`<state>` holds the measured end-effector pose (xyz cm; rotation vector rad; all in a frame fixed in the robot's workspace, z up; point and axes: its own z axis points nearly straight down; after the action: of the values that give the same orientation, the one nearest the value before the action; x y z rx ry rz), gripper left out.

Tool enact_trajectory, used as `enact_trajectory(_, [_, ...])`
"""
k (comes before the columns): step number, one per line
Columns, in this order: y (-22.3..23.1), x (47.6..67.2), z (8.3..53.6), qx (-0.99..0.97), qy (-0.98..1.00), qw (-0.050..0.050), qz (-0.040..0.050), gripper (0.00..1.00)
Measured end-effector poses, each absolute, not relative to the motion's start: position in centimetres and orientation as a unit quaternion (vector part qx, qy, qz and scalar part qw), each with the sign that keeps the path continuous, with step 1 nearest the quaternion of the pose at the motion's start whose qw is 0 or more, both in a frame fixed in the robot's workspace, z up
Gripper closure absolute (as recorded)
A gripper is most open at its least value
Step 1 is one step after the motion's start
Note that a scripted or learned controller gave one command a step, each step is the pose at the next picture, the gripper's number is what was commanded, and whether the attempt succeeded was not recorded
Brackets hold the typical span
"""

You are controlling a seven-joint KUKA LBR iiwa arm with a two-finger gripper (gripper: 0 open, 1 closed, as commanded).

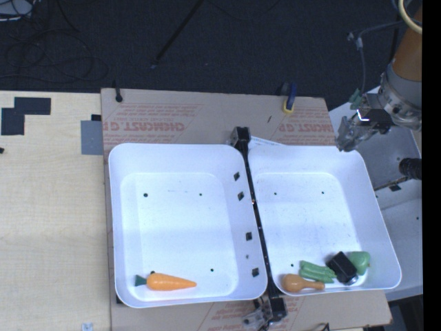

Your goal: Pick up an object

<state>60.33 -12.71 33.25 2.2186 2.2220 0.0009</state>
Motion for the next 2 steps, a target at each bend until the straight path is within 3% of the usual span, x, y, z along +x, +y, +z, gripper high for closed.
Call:
enact_trajectory(1, [-14.3, 58.5, 29.2, 0.708, 0.706, -0.003, -0.0022, 1.00])
enact_trajectory(2, [-13.5, 60.7, 32.1, 0.707, 0.708, 0.001, 0.0004, 1.00])
